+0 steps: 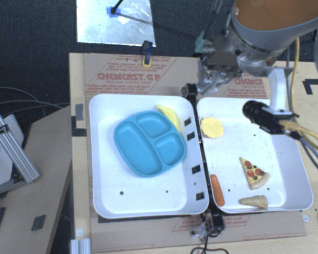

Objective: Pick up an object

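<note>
The claw hangs over the right bin's far-left corner; I can't tell its grip. The yellow disc lies just below it, on that bin's floor.

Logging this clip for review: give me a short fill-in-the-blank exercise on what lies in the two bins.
1. The blue divided tray lies in the ____ bin.
2. The pizza slice lies in the ____ bin.
3. The yellow banana is partly hidden behind the blue ____.
4. The hot dog sausage lies along the right bin's ____ wall.

Missing words: left; right; tray; left
</note>
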Controlling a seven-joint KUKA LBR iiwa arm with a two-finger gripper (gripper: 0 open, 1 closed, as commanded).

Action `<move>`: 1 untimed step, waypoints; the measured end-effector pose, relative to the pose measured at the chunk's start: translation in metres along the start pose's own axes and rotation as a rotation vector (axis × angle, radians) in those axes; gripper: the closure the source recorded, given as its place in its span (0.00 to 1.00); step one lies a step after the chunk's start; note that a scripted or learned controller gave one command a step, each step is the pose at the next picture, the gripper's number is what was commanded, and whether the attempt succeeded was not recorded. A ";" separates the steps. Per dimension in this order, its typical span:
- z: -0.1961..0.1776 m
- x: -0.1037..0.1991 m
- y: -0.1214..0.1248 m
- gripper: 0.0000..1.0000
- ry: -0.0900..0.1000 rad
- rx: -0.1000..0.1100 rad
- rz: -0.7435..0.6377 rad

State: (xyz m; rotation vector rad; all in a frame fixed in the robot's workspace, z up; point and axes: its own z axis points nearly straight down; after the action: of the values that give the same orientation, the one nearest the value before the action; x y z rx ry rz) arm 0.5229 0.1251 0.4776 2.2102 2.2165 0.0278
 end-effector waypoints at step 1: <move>0.067 -0.030 -0.039 1.00 -0.005 0.025 0.005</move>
State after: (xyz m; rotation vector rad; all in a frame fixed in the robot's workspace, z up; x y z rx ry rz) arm 0.4849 0.0952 0.4097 2.2254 2.2215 -0.0061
